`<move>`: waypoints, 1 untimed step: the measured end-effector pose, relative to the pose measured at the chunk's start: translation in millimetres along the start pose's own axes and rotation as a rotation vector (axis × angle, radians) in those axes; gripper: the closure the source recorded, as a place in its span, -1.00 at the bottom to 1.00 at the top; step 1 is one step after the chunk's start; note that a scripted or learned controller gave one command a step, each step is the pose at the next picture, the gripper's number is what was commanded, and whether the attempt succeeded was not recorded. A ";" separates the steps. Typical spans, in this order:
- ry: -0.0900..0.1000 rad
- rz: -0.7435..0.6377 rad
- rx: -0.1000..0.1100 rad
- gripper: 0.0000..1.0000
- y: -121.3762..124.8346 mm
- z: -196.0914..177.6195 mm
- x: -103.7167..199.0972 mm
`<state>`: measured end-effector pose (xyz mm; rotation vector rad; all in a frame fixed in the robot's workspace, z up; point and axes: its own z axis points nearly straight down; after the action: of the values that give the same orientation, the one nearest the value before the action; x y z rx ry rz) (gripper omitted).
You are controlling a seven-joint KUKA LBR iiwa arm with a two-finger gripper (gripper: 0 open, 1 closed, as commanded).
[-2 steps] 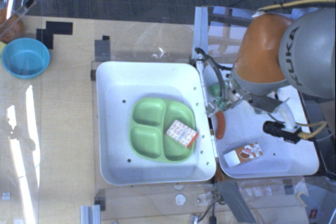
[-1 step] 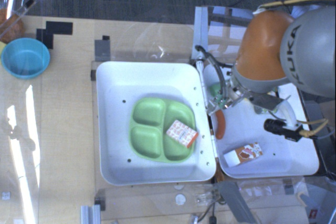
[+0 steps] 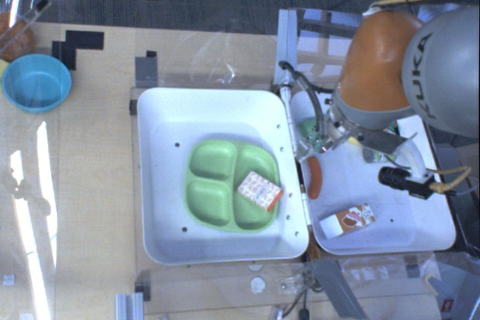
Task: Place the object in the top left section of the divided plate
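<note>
A green divided plate (image 3: 214,161) lies in the left white bin (image 3: 161,116). A small patterned box (image 3: 259,190) rests tilted on the plate, over the ridge between its two right sections, mostly the lower one. The arm (image 3: 390,64) hangs over the right bin (image 3: 420,236), and its gripper (image 3: 324,140) points down near that bin's left wall, largely hidden by the wrist. Just below the gripper lies a red sausage-shaped object (image 3: 314,177). A green-and-white item (image 3: 307,130) shows beside the gripper.
An orange-and-white packet (image 3: 348,221) lies at the front of the right bin. A blue bowl (image 3: 36,82) stands on the bench at the far left. Black cables loop behind the arm.
</note>
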<state>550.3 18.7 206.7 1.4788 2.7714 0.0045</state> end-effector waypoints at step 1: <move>0.000 -0.003 -0.001 1.00 2.0 -7.9 0.1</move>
<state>551.9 19.9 214.6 1.4739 2.7739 0.0056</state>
